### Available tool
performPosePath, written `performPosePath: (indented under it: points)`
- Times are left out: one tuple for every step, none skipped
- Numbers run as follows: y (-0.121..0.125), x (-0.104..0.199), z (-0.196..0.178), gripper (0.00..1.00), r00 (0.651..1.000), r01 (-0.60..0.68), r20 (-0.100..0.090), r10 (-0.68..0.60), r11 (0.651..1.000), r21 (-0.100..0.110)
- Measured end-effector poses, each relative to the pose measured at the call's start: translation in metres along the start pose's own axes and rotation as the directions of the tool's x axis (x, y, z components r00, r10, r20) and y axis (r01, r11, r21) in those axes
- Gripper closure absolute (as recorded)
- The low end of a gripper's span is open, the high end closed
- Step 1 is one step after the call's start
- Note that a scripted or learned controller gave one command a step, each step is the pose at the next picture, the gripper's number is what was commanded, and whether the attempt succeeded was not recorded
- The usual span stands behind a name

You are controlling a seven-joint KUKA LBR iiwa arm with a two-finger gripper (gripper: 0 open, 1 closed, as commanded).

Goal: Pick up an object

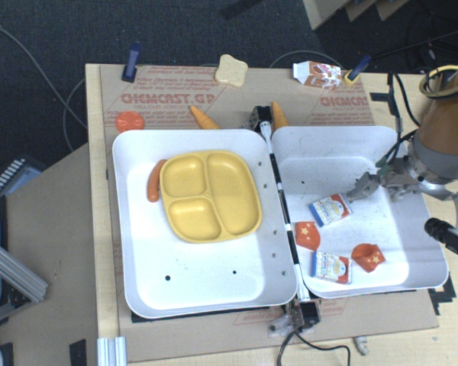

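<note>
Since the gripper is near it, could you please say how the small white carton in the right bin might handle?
The small white carton lies flat, so it probably won't roll. It looks light and may slide when nudged. Its thin walls might crumple.

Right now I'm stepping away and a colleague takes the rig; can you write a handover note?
End effector: low in the right bin, beside the upper carton; nothing seen held.
Right bin also holds a lower carton and two red pieces.
Left bin: yellow tray, sausage at its left.
Done: nothing lifted. Left: grasp an object and raise it.
</note>
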State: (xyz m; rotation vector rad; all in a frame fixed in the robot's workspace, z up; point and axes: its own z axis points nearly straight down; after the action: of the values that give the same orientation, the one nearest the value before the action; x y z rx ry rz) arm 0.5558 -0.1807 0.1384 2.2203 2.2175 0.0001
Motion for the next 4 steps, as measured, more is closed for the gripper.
performPosePath:
  points:
    - [0.002, 0.045, 0.051, 0.00, 1.000, 0.001, -0.001, -0.001, 1.000, -0.002]
    - [0.019, -0.009, -0.019, 0.00, 1.000, 0.001, 0.000, -0.001, 1.000, 0.000]
    - [0.020, 0.070, 0.050, 0.00, 1.000, 0.002, -0.003, -0.002, 1.000, -0.005]
    - [0.044, 0.030, 0.054, 0.00, 1.000, 0.001, 0.000, -0.001, 1.000, 0.001]
